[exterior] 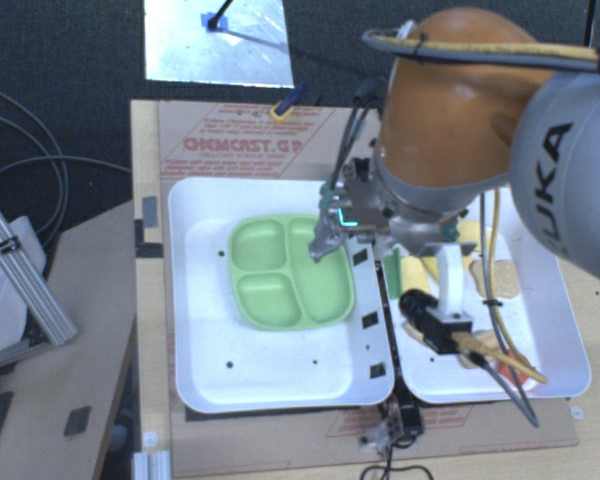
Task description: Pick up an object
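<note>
**Jaws parked right on the far-right corner of the green plate**

Going left to right. The left bin (195, 298) has one thing in it, a green divided plate (280, 288), lying flat, roughly centred and pushed a bit toward the wall shared with the other bin. It's close to square with rounded corners, so I wouldn't call a long axis. The two small compartments are on its left and the bigger one is on its right.

The arm (450, 98) comes in from the right and hangs over that shared wall. The jaws sit low over the plate's far-right corner, just at the rim. So almost the whole plate lies to the left of the jaws and a bit nearer the camera. I'd say the rim is the only part thin enough to pinch, so that corner is what the grab depends on.

Honestly can't tell if the jaws are wide or narrow, since the wrist blocks them. Can't tell if they're touching the rim either.

The right bin (570, 358) has small stuff: a yellow piece (412, 271), a tan round thing (502, 278) and some orange-red sticks (505, 360). All of it lies right of the jaws, partly under the arm.
</note>
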`<state>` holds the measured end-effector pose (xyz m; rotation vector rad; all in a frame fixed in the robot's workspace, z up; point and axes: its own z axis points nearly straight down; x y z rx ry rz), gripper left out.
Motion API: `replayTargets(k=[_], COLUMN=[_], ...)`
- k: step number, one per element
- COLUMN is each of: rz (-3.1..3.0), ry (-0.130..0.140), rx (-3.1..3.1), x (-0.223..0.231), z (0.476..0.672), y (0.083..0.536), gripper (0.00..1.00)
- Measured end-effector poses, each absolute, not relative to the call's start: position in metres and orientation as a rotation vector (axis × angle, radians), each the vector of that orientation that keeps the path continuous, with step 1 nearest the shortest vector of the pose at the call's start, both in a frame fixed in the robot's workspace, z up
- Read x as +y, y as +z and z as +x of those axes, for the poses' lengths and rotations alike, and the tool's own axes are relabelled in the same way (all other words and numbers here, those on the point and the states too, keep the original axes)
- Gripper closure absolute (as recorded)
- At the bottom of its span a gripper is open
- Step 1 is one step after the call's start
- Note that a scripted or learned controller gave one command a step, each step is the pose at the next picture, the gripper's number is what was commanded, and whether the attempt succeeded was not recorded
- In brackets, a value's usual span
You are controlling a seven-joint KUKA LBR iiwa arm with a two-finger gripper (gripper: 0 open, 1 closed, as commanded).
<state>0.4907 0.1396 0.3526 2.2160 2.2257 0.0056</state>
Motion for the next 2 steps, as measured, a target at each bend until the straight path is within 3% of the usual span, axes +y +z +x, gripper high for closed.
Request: replayTargets(k=[1,2], rz=[2.211,2.212], ry=[0.01,0.009], rx=[2.23,2.229], x=[0.14,0.14], z=[0.4914,0.4914], y=[0.3637,0.3633], gripper=[1.0,0.0])
